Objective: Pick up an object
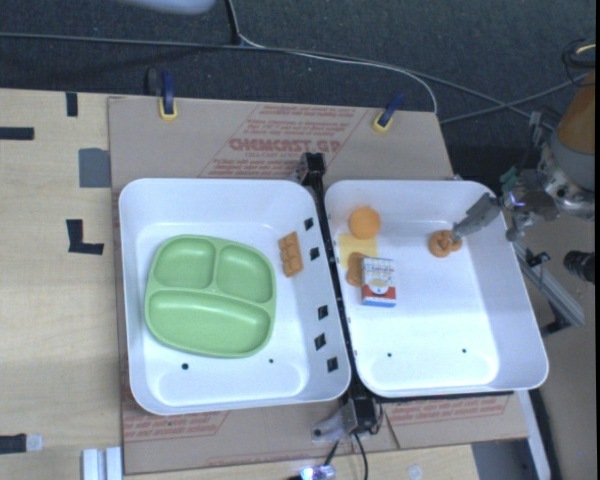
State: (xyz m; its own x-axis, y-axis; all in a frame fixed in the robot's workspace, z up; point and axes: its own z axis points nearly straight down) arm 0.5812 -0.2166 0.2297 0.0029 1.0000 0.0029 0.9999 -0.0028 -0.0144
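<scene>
My gripper (488, 224) hangs over the right rim of the right bin (480, 368), with the arm coming in from the right. Its fingers are spread open and nothing sits between them. One grey finger (470, 218) points down-left, ending just right of a small brown ring-shaped toy (441, 243) on the bin floor. Further left in the same bin lie an orange ball (364, 221), a yellow slice (352, 248), a small brown piece (356, 269) and a small white box with a red and blue label (379, 281).
The left bin (180, 388) holds a green divided plate (211, 296) and an orange waffle-like piece (291, 254) near its right wall. A black divider (325, 268) runs between the bins. Cables cross the dark floor behind the bench.
</scene>
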